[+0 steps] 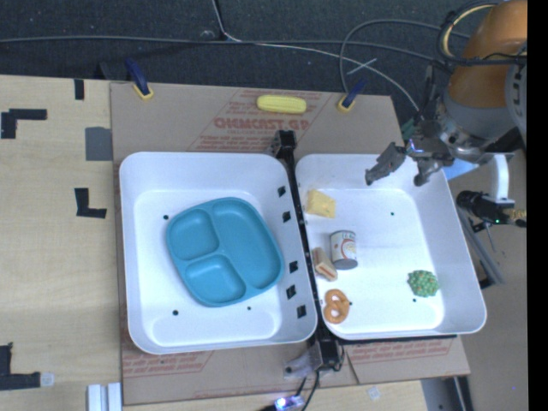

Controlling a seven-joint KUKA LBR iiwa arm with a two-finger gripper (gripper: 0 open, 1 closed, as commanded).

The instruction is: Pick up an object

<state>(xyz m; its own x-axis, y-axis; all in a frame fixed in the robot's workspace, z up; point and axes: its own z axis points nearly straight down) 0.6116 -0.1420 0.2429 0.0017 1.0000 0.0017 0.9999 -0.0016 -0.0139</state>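
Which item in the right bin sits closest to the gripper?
The yellow cheese wedge, at the bin's upper left; the can, hot dog, pretzel and broccoli lie farther from the gripper.

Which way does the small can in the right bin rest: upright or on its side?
On its side: the can shows its long labelled wall, round end facing up-left.
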